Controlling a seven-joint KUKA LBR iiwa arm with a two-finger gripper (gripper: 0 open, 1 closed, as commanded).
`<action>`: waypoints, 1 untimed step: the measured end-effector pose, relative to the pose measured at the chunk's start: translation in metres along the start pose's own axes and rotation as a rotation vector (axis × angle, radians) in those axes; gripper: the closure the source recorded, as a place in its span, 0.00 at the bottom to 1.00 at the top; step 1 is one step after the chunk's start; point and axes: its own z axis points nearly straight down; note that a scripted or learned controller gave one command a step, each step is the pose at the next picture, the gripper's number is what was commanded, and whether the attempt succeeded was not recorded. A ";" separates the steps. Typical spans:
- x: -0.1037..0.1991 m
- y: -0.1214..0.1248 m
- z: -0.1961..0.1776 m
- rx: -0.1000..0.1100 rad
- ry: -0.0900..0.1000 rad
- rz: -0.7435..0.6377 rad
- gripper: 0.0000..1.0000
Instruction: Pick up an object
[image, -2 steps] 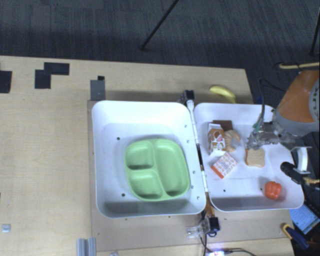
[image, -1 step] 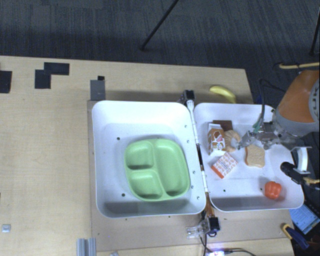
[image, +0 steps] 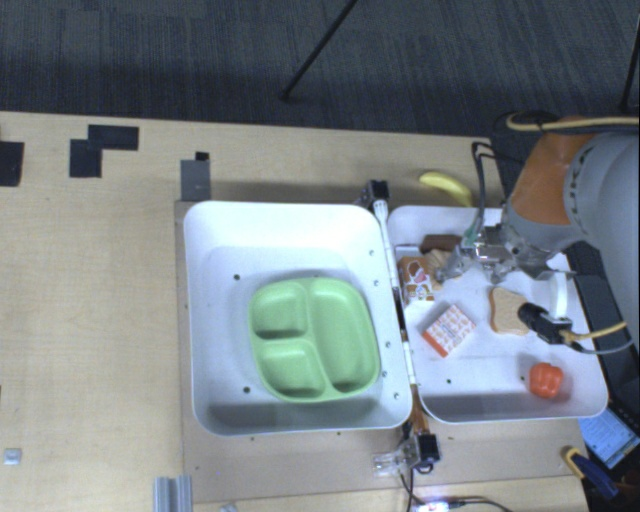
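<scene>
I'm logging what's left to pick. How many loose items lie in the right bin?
5, maybe more under the arm: a brown block at the back, a printed packet by the left wall, a red-and-white box mid-bin, a bread slice right of it, an orange fruit front right.

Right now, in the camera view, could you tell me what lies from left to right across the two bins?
green divided plate → snack packet → red-and-white box → bread slice → orange fruit.
</scene>
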 end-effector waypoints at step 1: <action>0.000 0.002 -0.012 -0.005 -0.001 -0.004 1.00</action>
